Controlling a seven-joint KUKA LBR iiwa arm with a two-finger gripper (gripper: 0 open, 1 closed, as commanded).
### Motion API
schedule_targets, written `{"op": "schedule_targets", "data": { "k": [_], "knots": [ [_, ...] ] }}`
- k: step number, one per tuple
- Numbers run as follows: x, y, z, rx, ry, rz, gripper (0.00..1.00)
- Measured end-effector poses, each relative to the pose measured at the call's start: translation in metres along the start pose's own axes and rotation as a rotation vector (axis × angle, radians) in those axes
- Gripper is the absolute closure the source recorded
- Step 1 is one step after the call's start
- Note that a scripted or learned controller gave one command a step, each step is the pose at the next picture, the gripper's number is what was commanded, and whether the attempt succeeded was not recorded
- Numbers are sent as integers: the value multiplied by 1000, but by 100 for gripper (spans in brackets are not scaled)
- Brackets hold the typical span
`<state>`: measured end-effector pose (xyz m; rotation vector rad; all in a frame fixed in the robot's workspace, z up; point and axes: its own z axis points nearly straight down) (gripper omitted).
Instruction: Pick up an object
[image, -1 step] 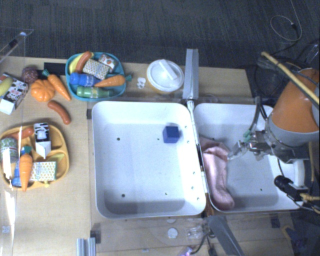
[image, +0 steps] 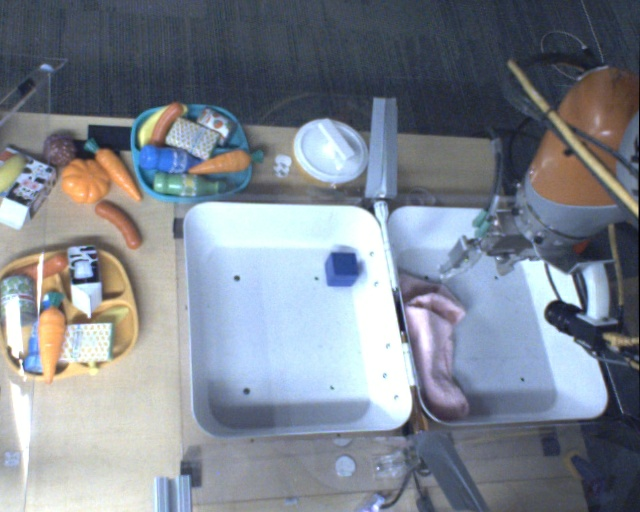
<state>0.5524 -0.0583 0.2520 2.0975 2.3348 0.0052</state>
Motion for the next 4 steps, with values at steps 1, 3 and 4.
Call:
{"op": "schedule_targets", "data": {
  "k": [1,3,4],
  "knots": [
    [-33,-10,154,1,0,-180,0],
    [-49,38,149,-16,-2,-19,100],
    [-49,38,149,-16,-2,-19,0]
  ]
}}
